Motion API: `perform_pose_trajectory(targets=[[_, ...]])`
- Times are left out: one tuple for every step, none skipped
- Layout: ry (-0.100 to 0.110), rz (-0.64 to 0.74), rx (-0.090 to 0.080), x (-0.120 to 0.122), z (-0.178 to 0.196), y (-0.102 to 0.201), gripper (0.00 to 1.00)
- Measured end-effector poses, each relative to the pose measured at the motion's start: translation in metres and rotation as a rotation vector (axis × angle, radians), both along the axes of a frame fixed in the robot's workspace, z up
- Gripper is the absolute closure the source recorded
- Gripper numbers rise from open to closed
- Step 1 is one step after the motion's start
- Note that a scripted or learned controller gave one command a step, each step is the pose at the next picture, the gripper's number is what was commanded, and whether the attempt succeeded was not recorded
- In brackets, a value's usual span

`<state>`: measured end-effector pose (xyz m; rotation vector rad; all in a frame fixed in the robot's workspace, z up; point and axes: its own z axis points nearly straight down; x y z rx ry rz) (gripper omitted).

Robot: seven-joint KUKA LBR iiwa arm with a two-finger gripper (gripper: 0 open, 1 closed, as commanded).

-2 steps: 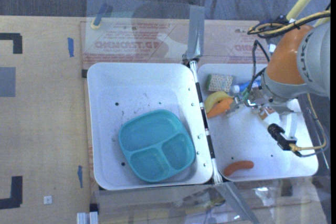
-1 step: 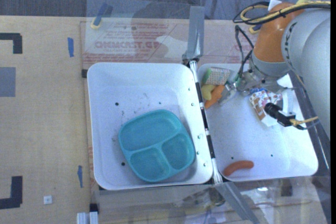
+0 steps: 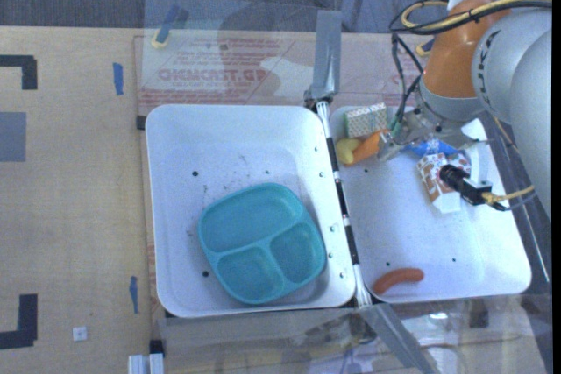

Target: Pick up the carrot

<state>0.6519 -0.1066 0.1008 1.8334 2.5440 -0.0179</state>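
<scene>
The carrot [image 3: 368,144], short and orange, lies in the far left corner of the right bin [image 3: 456,263], touching a yellow piece [image 3: 347,152]. My gripper [image 3: 392,138] hangs down at the carrot's right end, right against it. The grey wrist and orange band [image 3: 454,57] above hide most of the gripper.
A speckled green sponge block [image 3: 366,118] sits just behind the carrot. A red and white packet [image 3: 436,176] lies right of the gripper, and a sausage [image 3: 399,279] near the front edge. The left bin [image 3: 175,144] holds a teal divided plate [image 3: 263,243].
</scene>
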Motion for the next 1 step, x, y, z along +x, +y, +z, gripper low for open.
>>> perform_pose_trajectory(targets=[[-0.007,-0.050,0.011,0.0027,0.0856,0.0327,1.00]])
